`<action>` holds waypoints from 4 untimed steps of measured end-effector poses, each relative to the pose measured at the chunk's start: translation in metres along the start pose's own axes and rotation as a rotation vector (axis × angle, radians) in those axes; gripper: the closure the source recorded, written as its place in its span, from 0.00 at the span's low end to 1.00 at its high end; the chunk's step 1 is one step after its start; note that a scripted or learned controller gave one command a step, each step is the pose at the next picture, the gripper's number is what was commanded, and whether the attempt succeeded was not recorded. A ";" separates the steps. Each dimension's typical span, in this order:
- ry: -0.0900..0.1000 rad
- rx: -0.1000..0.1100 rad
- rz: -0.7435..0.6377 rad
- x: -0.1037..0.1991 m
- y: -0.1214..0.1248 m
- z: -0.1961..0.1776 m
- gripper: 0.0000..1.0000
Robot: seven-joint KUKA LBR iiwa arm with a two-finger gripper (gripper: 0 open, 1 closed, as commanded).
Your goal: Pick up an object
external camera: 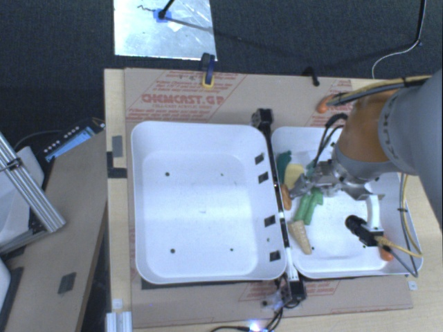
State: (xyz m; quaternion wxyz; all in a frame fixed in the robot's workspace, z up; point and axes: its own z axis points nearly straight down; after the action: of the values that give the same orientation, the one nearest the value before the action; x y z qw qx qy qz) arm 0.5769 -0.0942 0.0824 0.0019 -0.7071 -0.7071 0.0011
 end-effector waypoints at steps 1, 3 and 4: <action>-0.002 -0.009 -0.006 0.008 0.041 -0.003 0.00; 0.000 -0.007 -0.005 0.007 0.050 -0.002 1.00; -0.001 -0.017 -0.007 0.022 0.056 -0.110 1.00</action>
State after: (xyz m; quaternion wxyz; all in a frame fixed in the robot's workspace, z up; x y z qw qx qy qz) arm 0.6336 -0.0727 0.1920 -0.0046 -0.7046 -0.7096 -0.0042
